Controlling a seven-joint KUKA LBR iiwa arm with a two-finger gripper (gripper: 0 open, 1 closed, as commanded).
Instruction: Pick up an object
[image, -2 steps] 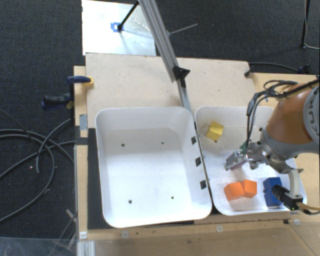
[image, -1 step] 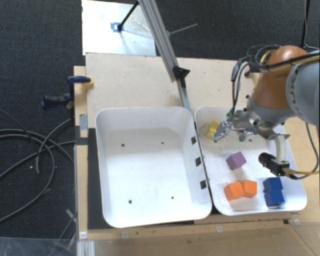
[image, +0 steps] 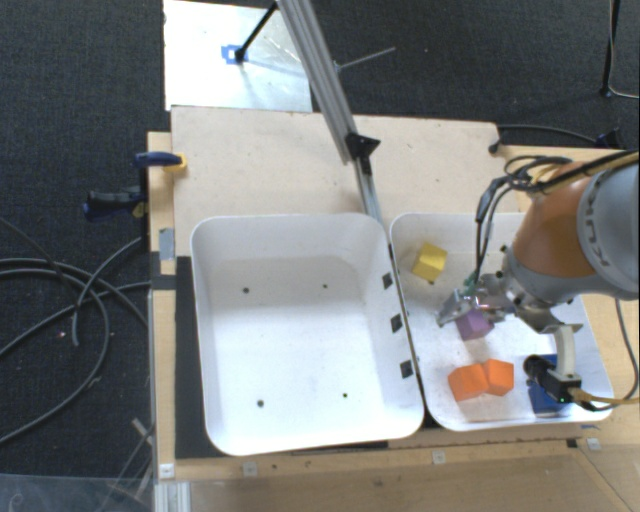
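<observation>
The left bin (image: 290, 330) has a bare floor from wall to wall. In the right bin (image: 415, 340), a yellow block (image: 430, 262) sits near the far edge, an orange block (image: 481, 380) near the front edge. The arm (image: 570, 235) bends in over the right edge, its gripper (image: 470, 313) closed around a purple block (image: 472, 322) mid-bin.

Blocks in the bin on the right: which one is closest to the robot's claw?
The purple block, right at the gripper. The yellow block sits apart toward the bin's far side, and the orange block lies nearer the front edge.
</observation>
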